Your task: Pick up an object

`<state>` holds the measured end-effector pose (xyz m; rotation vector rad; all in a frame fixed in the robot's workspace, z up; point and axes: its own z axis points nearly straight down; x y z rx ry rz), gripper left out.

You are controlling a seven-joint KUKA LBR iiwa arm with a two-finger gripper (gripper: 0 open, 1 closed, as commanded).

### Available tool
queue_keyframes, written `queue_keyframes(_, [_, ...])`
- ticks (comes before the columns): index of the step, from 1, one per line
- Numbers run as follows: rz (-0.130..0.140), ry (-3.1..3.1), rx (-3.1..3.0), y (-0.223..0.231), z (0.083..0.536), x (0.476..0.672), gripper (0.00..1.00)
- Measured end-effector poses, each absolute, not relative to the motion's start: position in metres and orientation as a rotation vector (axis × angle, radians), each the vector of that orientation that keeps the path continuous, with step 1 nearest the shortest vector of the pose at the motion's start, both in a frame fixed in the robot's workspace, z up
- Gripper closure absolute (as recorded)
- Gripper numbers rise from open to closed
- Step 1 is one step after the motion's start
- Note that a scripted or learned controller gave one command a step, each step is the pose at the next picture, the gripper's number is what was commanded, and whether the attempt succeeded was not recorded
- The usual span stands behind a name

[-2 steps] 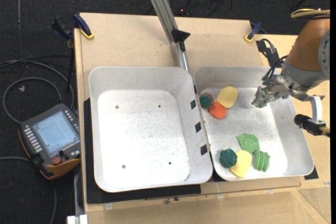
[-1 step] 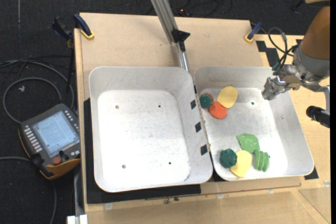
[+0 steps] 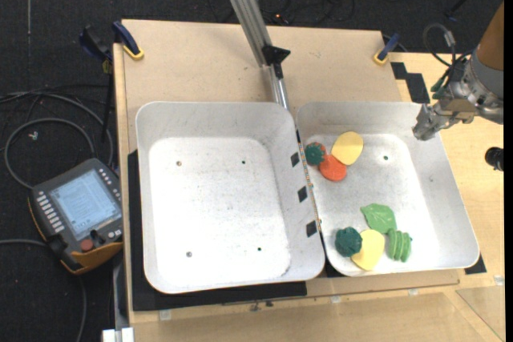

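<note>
A grey robot arm reaches in from the right, its gripper (image 3: 427, 124) poised over the far right rim of the right bin (image 3: 437, 196); whether its fingers are apart or together cannot be told, and nothing is seen between them. Inside that bin, a yellow piece (image 3: 348, 147), an orange piece (image 3: 333, 169) and a dark green piece (image 3: 313, 154) cluster near the far left side, while a light green leaf-shaped piece (image 3: 378, 216), a striped green piece (image 3: 399, 245), another yellow piece (image 3: 369, 249) and a dark green piece (image 3: 348, 240) lie near the front edge. The left bin (image 3: 212, 200) sits beside it on the wooden tabletop (image 3: 200, 60). A handheld control pendant (image 3: 76, 208) rests on the floor at left.
</note>
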<state>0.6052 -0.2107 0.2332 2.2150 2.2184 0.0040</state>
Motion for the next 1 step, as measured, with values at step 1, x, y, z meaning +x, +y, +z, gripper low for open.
queue_keyframes(1, [0.003,2.220,2.215,-0.2110,0.2730,0.6064,1.00])
